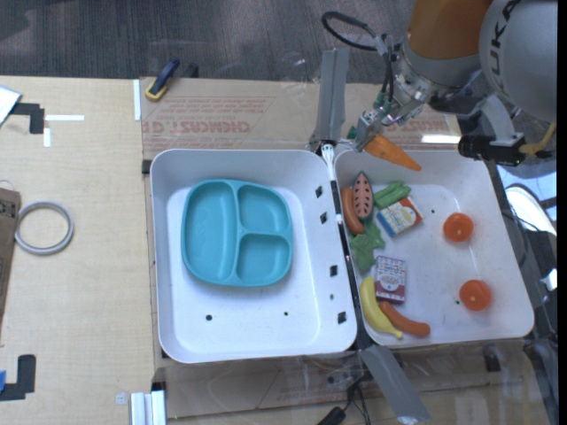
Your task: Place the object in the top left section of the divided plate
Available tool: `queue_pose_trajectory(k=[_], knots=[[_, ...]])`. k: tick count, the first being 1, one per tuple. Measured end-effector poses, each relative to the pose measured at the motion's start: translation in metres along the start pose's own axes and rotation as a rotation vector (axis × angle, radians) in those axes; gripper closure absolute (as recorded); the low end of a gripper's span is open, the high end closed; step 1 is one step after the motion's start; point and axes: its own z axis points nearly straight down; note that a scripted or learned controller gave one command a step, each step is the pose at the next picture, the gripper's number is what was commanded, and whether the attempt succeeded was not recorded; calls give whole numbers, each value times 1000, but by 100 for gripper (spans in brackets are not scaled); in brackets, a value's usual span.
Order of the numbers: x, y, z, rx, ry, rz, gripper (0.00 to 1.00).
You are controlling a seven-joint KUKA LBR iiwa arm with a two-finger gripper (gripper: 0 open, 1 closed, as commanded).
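The teal divided plate (237,233) lies in the left white bin (177,326), with one long section on its left and two smaller ones on its right. All its sections are bare. My gripper (372,129) hangs over the far left corner of the right bin (505,237), shut on the green end of an orange carrot (394,152). The carrot slants down to the right from the fingertips, above the bin's back rim. The gripper is to the right of the plate and farther back, past the divider between the bins.
The right bin holds a watermelon slice (361,197), a green vegetable (391,193), a small box (399,218), a card pack (390,279), a banana (376,308) and two orange balls (458,227) (475,295). A tape roll (40,227) lies on the bench at left.
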Motion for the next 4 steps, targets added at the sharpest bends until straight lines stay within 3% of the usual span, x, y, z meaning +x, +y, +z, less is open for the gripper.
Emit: queue_pose_trajectory(k=[1,2,3,4], knots=[[73,45,26,2,7,-140,100],[95,24,-26,-4,4,-697,100],[128,59,-68,-2,5,-289,100],[170,94,-112,4,5,408,100]])
